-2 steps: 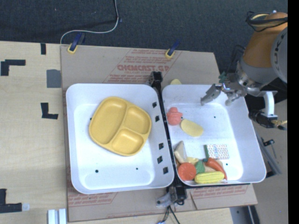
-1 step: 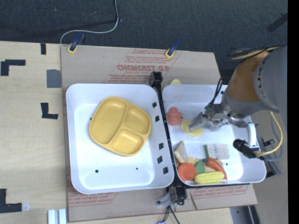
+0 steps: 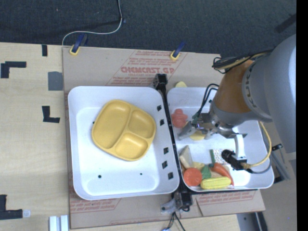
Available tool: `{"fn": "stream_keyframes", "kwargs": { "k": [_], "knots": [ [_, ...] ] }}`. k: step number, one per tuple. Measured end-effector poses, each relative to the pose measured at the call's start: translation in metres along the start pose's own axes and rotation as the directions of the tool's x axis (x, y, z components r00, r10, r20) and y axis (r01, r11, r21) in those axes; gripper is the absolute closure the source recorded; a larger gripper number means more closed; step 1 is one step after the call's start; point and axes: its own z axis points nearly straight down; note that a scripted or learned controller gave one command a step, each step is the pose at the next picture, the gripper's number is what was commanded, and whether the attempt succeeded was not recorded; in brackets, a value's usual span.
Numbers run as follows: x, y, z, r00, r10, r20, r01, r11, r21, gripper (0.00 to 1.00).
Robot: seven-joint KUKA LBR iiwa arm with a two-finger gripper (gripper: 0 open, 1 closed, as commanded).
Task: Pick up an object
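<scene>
Reaching low into right bin (image 3: 262, 179); gripper (image 3: 192, 130) over pale yellow piece (image 3: 197, 136) near divider; claw state indeterminable.

Arm (image 3: 279, 81): grey rounded casing | orange band (image 3: 231, 93) above wrist | black cables along band | yellow cable (image 3: 266, 153) looping at right

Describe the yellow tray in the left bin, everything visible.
The yellow tray is a rounded-square dish of what looks like smooth plastic, split by raised ridges into three compartments, with nothing visible in them. It lies flat and open side up, turned at an angle to the bin walls, on the floor of the left bin, towards the bin's far half. It touches only the bin floor; the claw is apart, over the right bin.
</scene>
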Motion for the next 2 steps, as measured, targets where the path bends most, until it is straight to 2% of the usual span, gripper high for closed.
{"fn": "stream_keyframes", "kwargs": {
  "k": [1, 2],
  "knots": [
    [-0.0021, 0.0014, -0.0117, 1.000, 0.002, -0.001, -0.002, 1.000, -0.003, 1.00],
    [-0.0020, 0.0011, -0.0111, 1.000, 0.002, -0.001, -0.002, 1.000, -0.001, 0.00]
  ]
}}
